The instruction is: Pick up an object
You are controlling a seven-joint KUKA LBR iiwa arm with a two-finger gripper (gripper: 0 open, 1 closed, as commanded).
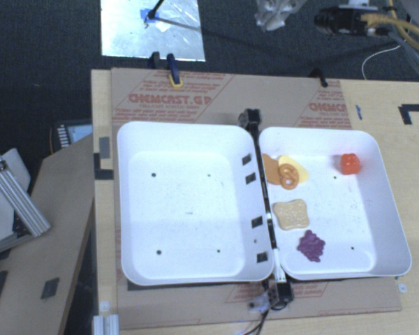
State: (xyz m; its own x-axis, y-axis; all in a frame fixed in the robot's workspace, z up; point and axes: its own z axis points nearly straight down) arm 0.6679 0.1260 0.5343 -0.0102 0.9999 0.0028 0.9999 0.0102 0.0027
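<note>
Two shallow white plastic bins are sitting side by side on a brown sheet marked with red print, their inner walls touching. The left bin is lying beside the right bin, which is holding four things. A small red block is resting near the far right corner. Against the dividing wall, a yellow and orange ring-shaped toy is lying behind a flat tan bread-like slice, and a purple grape cluster is lying nearest the front.

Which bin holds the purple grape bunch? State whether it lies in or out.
In. The purple grape bunch lies on the floor of the right bin, near its front wall, just below the tan bread slice.
</note>
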